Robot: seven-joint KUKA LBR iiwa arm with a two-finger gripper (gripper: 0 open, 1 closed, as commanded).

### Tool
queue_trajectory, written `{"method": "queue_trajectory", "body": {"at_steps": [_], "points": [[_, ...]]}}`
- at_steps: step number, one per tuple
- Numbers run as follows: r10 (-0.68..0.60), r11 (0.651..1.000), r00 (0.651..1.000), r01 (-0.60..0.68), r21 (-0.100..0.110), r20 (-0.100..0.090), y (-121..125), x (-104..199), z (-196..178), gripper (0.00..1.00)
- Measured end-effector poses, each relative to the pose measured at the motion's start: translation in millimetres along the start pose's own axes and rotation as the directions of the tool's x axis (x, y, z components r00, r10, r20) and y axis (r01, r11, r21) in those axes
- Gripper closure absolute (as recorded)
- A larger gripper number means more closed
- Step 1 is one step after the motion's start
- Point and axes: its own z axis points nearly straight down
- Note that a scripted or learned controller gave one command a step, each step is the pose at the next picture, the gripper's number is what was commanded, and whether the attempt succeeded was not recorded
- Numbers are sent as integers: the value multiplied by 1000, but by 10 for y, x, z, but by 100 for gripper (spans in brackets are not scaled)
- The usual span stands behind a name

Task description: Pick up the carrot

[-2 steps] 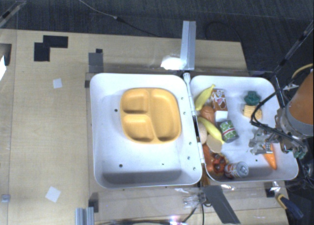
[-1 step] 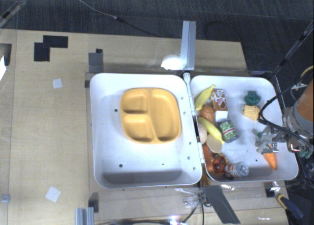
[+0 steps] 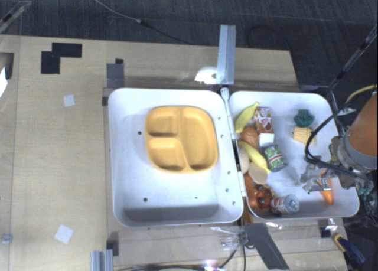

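The arm [image 3: 361, 137] runs off the frame at three o'clock. Its gripper [image 3: 316, 182] blocks part of the carrot [image 3: 326, 194], finger position unreadable. Items piled at the right bin's [image 3: 348, 208] seven o'clock corner overlap, too small to identify.

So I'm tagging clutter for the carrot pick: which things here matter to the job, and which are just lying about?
Belongs to the job:
- carrot, near the right bin's front right corner
- gripper, right over it
- right bin

Just lying about:
- yellow divided plate in the left bin
- bananas
- green-labelled can
- silver can
- corn piece
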Motion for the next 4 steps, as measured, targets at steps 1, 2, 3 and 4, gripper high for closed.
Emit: {"method": "queue_trajectory", "body": {"at_steps": [1,2,3,4], "points": [[-51,999,999,51,3,5,-38,-374,188,100],[104,995,995,-104,1,3,-11,-77,-211,100],[-118,993,993,118,0,1,102,-12,80,100],[-25,1000,1000,25,2,7,302,-232,-490,100]]}}
